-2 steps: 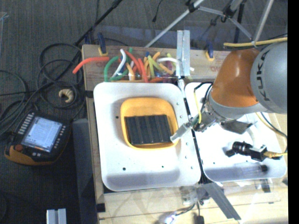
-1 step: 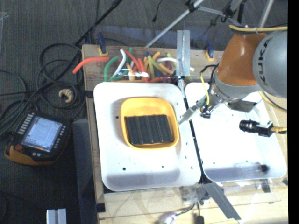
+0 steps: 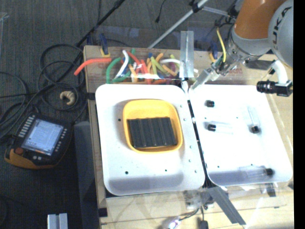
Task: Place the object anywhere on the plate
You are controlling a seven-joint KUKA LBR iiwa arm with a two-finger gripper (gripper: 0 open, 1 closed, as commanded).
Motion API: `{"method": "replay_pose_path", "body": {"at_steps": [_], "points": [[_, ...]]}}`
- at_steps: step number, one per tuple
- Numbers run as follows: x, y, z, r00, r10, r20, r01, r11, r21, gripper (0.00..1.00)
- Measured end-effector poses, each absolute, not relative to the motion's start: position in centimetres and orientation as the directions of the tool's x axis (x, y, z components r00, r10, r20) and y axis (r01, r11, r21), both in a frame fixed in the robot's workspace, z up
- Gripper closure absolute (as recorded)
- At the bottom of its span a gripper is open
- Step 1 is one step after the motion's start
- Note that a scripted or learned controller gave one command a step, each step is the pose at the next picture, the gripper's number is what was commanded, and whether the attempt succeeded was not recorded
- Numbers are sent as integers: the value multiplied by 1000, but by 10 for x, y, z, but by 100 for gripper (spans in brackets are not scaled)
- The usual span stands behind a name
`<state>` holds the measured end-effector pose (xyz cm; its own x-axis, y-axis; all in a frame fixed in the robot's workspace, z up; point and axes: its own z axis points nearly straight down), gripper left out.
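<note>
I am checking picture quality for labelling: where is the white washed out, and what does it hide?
Camera view: the right bin is overexposed, so the clear tubes nearly vanish except for their dark caps; the yellow plate and its dark ridged block stay clear; the gripper looks slightly blurred.

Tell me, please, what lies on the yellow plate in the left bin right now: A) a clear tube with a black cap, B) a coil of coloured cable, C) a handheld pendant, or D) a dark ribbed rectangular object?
D: a dark ribbed rectangular object lies on the yellow plate in the left bin; the clear tubes with black caps lie in the right bin.
</note>
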<state>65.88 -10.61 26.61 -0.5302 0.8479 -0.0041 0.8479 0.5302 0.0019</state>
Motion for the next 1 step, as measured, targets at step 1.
{"method": "replay_pose_path", "body": {"at_steps": [1], "points": [[669,-122,238,-515,857,-5,857,515,-1,0]]}}
